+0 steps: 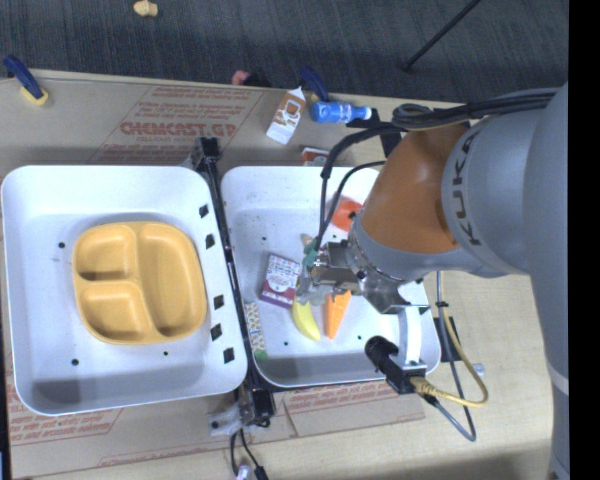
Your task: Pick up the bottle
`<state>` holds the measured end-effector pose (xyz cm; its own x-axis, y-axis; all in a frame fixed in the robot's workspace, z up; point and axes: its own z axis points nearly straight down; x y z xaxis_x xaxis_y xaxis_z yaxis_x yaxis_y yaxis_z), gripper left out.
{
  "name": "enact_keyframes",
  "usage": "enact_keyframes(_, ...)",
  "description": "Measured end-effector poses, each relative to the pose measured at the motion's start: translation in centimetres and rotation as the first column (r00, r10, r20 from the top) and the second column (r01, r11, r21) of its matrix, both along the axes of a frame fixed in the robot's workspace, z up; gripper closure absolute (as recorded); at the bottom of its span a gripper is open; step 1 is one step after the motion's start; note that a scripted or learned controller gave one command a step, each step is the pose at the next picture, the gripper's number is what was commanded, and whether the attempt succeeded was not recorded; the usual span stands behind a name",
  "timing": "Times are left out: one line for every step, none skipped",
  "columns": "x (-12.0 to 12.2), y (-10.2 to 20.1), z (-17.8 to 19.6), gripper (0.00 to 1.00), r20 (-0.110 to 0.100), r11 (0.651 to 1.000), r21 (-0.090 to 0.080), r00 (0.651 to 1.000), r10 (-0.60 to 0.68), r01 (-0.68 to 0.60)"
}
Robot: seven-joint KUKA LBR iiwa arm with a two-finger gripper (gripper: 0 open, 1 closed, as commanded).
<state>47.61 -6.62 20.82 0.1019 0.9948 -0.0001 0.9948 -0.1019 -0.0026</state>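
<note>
Yellow tray [140, 280], white bins [40, 193], orange carrot [336, 314], yellow banana [306, 320].

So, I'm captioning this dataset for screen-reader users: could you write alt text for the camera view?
A grey robot arm with an orange band reaches from the right over the right white bin, its end effector low among small items: a banana, a carrot, a purple packet. The left bin holds a yellow divided tray.

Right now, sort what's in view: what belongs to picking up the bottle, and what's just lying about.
Job:
gripper, over the right bin
The bottle itself I cannot make out.

Lying about:
yellow divided plate in the left bin
banana
carrot
purple packet
</note>
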Motion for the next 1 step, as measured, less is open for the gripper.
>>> enact_keyframes(0.00, -3.00, 1.77, 1.00, 0.001, 0.938, 0.000, 0.938, 0.347, -0.347)
